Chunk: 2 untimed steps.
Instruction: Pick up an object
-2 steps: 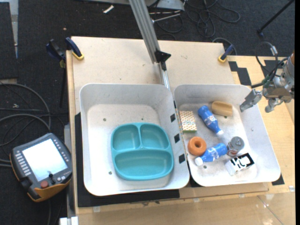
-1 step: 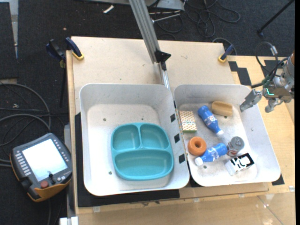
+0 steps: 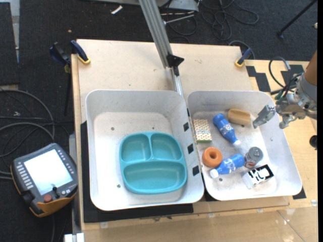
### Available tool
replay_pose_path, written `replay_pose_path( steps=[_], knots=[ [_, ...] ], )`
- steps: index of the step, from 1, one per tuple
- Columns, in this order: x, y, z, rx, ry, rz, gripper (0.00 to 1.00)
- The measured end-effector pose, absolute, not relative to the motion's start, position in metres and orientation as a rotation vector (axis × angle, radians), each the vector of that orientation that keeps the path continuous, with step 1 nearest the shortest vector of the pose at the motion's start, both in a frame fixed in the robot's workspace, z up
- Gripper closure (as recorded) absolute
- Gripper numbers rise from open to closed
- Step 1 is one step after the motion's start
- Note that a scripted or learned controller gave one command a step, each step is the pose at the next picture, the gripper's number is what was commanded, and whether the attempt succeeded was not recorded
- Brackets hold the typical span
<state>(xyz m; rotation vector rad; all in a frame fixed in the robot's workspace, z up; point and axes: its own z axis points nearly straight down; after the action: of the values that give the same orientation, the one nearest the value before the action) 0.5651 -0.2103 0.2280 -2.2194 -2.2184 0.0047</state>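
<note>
The right bin (image 3: 290, 158) holds several small objects: a tan block (image 3: 239, 116), a blue bottle (image 3: 224, 128), a patterned box (image 3: 202, 130), an orange ring (image 3: 212, 157), a second blue bottle (image 3: 229, 165), a small grey and red can (image 3: 254, 156) and a white and black box (image 3: 259, 174). My gripper (image 3: 273, 118) hangs over the bin's upper right part, just right of the tan block. Its fingers are spread open and nothing sits between them.
The left bin (image 3: 101, 115) holds a teal divided tray (image 3: 151, 162). A grey pole (image 3: 157, 26) slants down to the wall between the bins. A teach pendant (image 3: 44, 178) lies off the bench at the left. Cables trail near the arm at the right.
</note>
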Motion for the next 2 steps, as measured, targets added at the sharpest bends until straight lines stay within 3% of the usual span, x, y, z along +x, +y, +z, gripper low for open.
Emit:
replay_pose_path(
  steps=[2],
  knots=[
    [0.556, -0.211, 0.124, -2.22, -2.219, 0.004, 0.0]
  ],
)
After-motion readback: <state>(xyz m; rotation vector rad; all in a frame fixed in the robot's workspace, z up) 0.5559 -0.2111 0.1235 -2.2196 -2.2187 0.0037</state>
